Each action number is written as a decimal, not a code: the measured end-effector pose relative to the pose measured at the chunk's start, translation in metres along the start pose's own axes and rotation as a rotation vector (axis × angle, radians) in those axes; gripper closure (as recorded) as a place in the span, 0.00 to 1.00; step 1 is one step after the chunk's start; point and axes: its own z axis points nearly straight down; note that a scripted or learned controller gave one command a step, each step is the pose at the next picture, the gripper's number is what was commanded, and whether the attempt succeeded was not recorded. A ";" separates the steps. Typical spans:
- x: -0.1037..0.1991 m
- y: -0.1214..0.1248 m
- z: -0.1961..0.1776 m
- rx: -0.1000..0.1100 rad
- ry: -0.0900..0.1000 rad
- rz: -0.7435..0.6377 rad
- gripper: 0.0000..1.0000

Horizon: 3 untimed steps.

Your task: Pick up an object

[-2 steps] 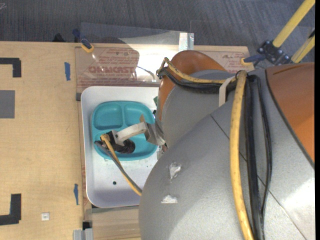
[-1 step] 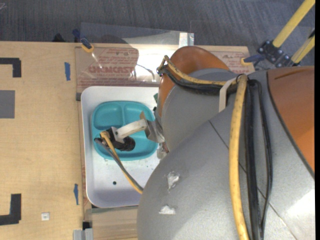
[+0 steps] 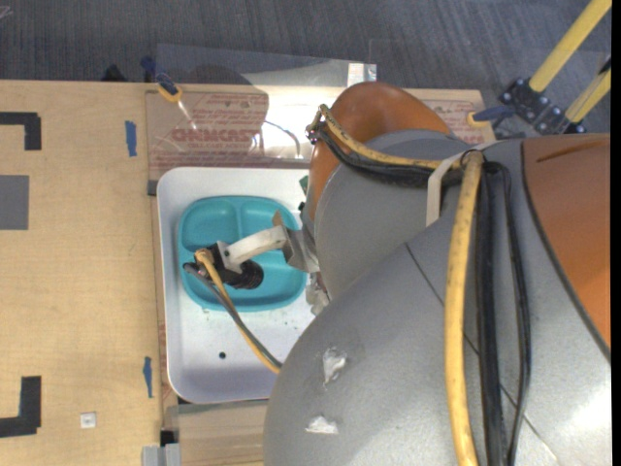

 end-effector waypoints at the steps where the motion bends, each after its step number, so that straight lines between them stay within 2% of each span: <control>1: 0.006 -0.041 0.011 0.000 -0.001 -0.003 1.00; 2: 0.006 -0.035 -0.079 0.001 -0.001 -0.520 1.00; 3: 0.004 -0.034 0.008 0.001 -0.007 -0.221 1.00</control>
